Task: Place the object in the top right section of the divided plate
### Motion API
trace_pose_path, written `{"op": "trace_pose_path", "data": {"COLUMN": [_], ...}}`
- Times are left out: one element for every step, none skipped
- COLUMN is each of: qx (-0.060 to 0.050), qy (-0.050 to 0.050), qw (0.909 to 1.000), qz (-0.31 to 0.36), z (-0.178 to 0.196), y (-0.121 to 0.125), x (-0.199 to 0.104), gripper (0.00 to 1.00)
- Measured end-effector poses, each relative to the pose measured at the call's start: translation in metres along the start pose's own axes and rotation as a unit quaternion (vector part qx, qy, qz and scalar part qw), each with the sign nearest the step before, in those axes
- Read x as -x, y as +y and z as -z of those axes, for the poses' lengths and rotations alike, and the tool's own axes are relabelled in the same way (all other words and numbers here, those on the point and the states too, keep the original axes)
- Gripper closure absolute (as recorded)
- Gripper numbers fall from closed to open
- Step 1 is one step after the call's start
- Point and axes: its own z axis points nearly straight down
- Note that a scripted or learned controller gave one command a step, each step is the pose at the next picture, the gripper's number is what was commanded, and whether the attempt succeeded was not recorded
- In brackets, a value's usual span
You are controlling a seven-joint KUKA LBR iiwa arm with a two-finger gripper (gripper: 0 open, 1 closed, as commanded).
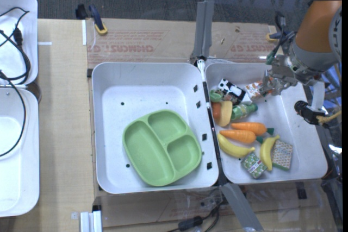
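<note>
The arm (pixel 318 24) is running off the right edge, so its upper links are not showing. Its gripper (pixel 270 87) is hanging over the right bin (pixel 304 171), and its tip is blurring into the clutter beneath, perhaps touching a small orange-and-white packet (pixel 254 89) too small to identify. The toys are overlapping: a black-and-white figure (pixel 230 89) is partly covering a green item (pixel 217 96). At the left edge, a white tub (pixel 16 182) is being cut off.
</note>
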Motion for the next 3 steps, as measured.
{"op": "trace_pose_path", "data": {"qx": [0.000,0.000,0.000], "qy": [0.001,0.000,0.001], "qw": [0.9998,0.9984,0.9998], "qz": [-0.020,-0.057,-0.018], "z": [0.006,0.007,0.005], "y": [-0.084,-0.056,-0.138], "x": [-0.052,0.014,-0.045], "gripper": [1.00,1.00,1.00]}}
